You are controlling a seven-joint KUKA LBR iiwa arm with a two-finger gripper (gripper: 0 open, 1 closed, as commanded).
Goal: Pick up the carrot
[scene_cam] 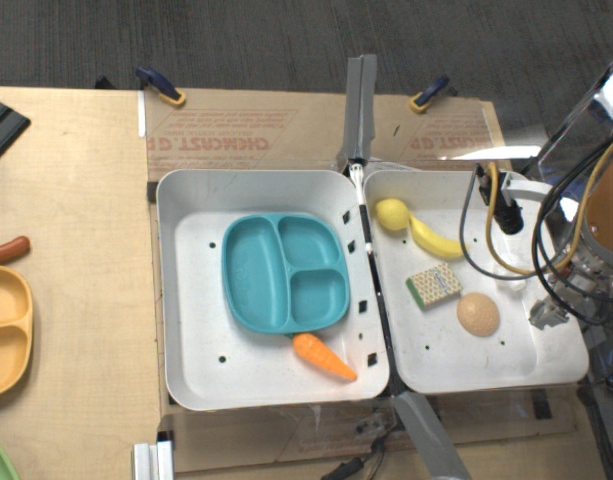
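The orange carrot (323,357) lies on the floor of the left bin (186,298), near its front wall. It rests just below the front edge of a teal divided plate (286,272), pointing toward the lower right. The arm comes in at the far right, with cables looping around its wrist. My gripper (548,313) hangs over the right side of the right bin (546,368), far from the carrot, with nothing seen in it.
The right bin holds a lemon (391,214), a banana (434,238), a small green-and-tan box (434,285) and a tan egg (477,314). A grey divider bar (360,118) runs between the bins. On the bench at left sit an orange plate (6,328) and a sausage (8,249).
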